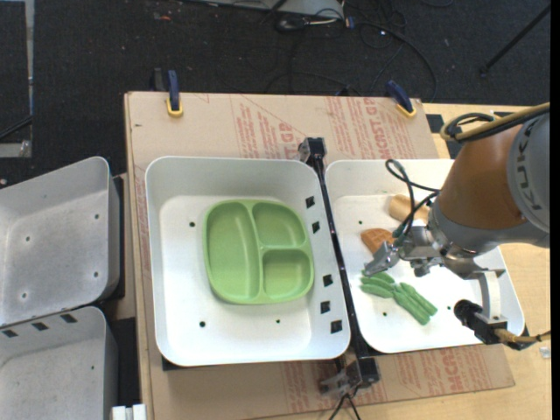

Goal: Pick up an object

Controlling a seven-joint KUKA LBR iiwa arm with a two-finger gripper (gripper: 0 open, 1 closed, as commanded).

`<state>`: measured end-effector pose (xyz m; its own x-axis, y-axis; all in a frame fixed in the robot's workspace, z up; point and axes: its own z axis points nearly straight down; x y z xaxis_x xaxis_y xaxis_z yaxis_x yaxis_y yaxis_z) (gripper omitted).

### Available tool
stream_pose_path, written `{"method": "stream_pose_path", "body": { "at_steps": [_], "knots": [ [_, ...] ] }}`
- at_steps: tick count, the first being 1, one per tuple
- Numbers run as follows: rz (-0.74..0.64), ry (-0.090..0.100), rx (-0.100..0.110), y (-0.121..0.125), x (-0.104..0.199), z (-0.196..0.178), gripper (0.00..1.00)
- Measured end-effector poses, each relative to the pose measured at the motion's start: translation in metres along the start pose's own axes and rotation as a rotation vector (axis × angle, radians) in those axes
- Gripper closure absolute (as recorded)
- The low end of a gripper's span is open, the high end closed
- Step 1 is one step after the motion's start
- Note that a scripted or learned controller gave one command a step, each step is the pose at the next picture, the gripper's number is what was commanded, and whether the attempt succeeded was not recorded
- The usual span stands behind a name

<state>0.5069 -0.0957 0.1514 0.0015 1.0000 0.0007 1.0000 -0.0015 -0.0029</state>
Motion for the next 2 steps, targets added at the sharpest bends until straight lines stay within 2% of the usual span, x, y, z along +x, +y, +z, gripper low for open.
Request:
{"method": "stream_pose_path", "body": {
  "at_steps": [1, 2],
  "knots": [
    [0.001, -0.001, -0.002, 0.001, 0.0, -0.011, 1.0],
    [-0.004, -0.002, -0.005, 0.006, -0.003, -0.071, 1.0]
  ]
}}
